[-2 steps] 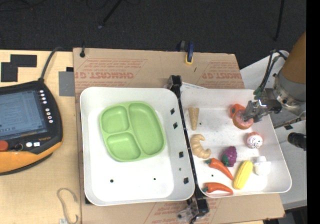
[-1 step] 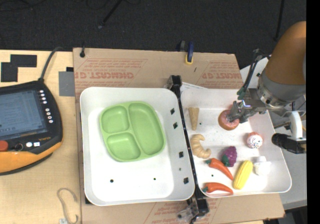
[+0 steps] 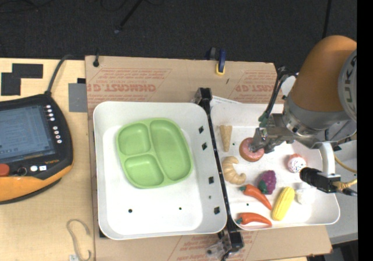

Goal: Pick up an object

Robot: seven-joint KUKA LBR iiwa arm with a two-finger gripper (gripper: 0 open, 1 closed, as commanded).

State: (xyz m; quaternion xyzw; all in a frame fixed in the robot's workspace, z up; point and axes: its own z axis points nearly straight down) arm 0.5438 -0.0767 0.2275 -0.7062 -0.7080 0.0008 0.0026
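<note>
Printed cardboard under the bins

The cardboard sheet (image 3: 175, 76), upper middle of the frame, bears upside-down red lettering, too blurred to read with certainty.

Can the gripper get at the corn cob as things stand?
Probably yes. The corn cob lies exposed in the right bin, nothing on top of it. The carrot and purple grapes sit beside it, apart. The gripper is up by the pink donut.

My orange band (image 3: 326, 67) looks smooth and glossy. Both white bins (image 3: 111, 196) look like smooth plastic with a soft sheen, on matt brown cardboard (image 3: 175, 76). The green divided plate (image 3: 154, 153) inside the left bin looks like smooth, slightly glossy plastic.
</note>
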